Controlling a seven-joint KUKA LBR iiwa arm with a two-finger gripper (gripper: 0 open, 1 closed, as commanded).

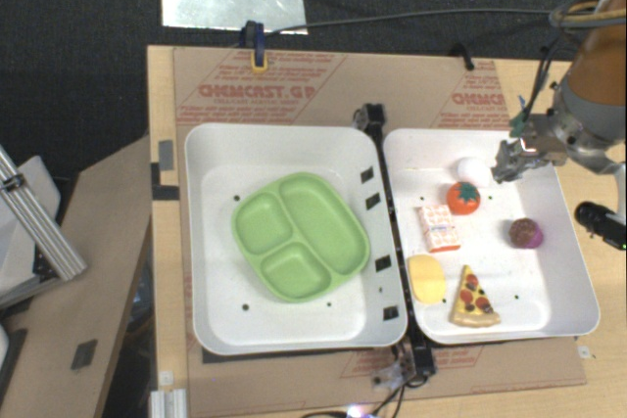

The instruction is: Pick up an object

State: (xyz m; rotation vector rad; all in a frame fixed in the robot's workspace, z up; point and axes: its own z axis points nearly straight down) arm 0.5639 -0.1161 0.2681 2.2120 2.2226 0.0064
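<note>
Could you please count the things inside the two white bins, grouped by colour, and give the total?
Green: 1, the divided plate in the left bin
Red: 1, the tomato
Purple: 1, the round fruit
Yellow: 1, the flat block
White: 1, the small round thing
Mixed colours: 2, the pizza slice and the small carton
Total: 7

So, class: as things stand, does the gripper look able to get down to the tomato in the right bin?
Probably yes. The gripper hangs just right of the tomato, nothing lies over it, though the white ball sits close behind.
</note>
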